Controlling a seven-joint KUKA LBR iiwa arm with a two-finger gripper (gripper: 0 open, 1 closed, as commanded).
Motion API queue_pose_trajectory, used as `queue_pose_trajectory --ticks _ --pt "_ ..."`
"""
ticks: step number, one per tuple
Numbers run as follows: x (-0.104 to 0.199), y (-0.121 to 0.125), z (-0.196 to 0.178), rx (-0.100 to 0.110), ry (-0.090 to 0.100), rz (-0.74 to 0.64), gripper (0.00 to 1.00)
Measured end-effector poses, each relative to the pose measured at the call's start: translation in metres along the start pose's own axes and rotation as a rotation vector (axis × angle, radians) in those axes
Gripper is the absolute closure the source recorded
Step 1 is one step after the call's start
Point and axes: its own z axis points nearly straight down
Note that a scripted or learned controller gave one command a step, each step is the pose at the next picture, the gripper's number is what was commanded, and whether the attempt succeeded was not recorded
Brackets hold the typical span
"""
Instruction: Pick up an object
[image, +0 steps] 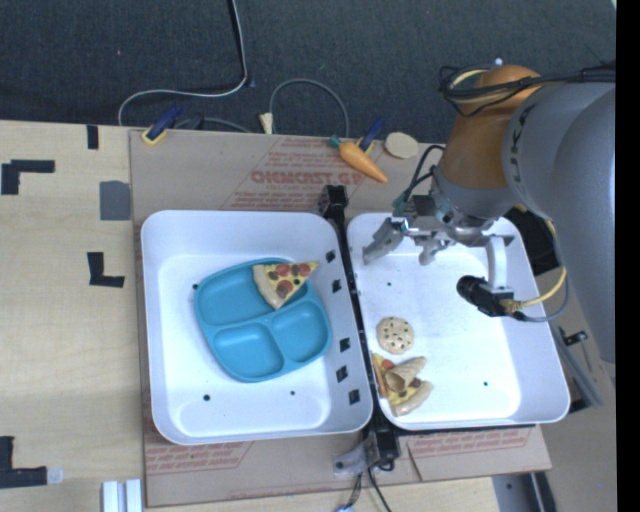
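Cookie (395, 334) lies flat in the right bin (500, 400), below my gripper (405, 244), whose jaws hang spread and empty. It looks light, stiff, low; I'd pinch across its edges. Cone pieces (403, 383) crowd just beside it.

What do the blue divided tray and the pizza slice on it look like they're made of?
The blue divided tray looks like moulded plastic: even colour, soft sheen, rounded compartment walls. The pizza slice seems to be a toy, probably plastic or rubber, with flat painted toppings; the exact material is unclear.
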Motion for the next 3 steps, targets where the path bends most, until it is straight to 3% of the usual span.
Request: queue_pose_trajectory --ticks 1,2,3 --pt "0.016 -0.070 0.000 0.012 0.002 0.004 0.00" --pt "0.046 -0.068 -0.026 0.006 0.004 -0.002 0.00" --pt "0.014 -0.082 0.001 0.011 0.001 0.005 0.00"
